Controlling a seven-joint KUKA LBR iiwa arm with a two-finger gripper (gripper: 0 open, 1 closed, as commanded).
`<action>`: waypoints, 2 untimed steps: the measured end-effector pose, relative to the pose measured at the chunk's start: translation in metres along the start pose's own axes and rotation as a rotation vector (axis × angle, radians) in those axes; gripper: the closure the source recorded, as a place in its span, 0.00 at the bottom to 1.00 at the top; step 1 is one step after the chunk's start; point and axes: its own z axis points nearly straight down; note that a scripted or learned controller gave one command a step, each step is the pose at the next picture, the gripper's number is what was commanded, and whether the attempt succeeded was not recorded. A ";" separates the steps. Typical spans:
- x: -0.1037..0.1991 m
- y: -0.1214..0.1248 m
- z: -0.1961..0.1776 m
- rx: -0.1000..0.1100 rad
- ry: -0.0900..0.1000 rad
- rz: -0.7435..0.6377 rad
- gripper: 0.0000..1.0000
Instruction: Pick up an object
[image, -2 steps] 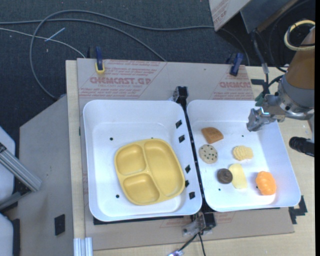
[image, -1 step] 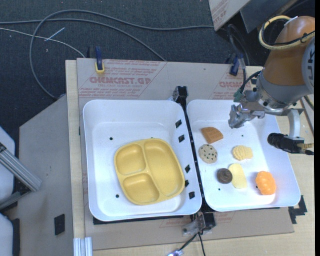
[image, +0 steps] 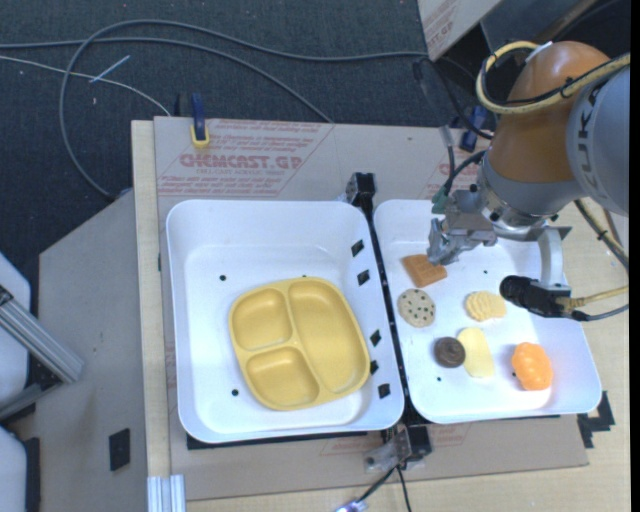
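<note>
Nearest the lens: front rims of two white bins, side by side. Left bin (image: 190, 300) holds a yellow tray (image: 297, 342) with three compartments, nothing in them. Right bin (image: 570, 395) holds the small items: orange cracker (image: 424, 270) near the back left, spotted cookie (image: 416, 307) just in front of it, ridged yellow chip (image: 485, 305) to the right, brown disc (image: 449, 351) touching or nearly touching a pale yellow block (image: 477, 353), orange lump (image: 532, 366) at front right. Black cylinder (image: 530, 296) beside the chip, likely part of the rig.

Gripper (image: 447, 244) low over the right bin, tips right at the cracker's back edge. Opening between the tips: cannot tell from this angle. Nothing seen between them.

Judged step: approach, close to the grasp, cracker the likely target. Nothing lifted yet.

Next move calls for: tips straddling the cracker, descent to the bin floor, a close on its thin edges. Flat and thin, so prone to slip out or get pushed aside; cookie just beside it leaves little room on that side.
</note>
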 end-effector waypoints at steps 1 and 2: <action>0.052 -0.003 0.013 0.001 0.000 -0.001 1.00; 0.106 -0.009 0.018 0.001 -0.001 -0.001 1.00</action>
